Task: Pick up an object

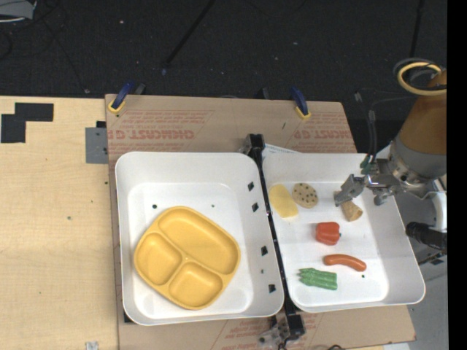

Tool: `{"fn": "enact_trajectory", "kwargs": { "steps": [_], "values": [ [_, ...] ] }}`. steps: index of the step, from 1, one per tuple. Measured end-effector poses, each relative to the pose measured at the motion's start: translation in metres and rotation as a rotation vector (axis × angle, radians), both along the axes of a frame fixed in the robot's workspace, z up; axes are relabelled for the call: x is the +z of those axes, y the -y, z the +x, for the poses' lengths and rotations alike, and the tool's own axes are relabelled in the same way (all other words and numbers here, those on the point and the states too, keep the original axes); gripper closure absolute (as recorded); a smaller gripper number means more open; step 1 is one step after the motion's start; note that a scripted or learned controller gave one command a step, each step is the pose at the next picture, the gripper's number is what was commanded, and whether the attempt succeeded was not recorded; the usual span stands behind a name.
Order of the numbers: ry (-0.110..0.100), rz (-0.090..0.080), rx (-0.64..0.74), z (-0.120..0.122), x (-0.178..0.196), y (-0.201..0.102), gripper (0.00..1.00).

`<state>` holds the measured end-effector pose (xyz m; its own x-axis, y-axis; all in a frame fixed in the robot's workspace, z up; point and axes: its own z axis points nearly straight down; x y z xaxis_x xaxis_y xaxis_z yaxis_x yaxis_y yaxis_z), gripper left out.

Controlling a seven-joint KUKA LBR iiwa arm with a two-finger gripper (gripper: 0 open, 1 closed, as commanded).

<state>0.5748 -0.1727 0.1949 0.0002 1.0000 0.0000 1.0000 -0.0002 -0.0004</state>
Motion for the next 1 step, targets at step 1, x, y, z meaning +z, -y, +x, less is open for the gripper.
{"fn": "enact_trajectory", "kwargs": {
  "steps": [1],
  "values": [
    [0.0, 0.0, 0.0, 0.0, 0.0, 0.0, 0.0]
  ]
}}
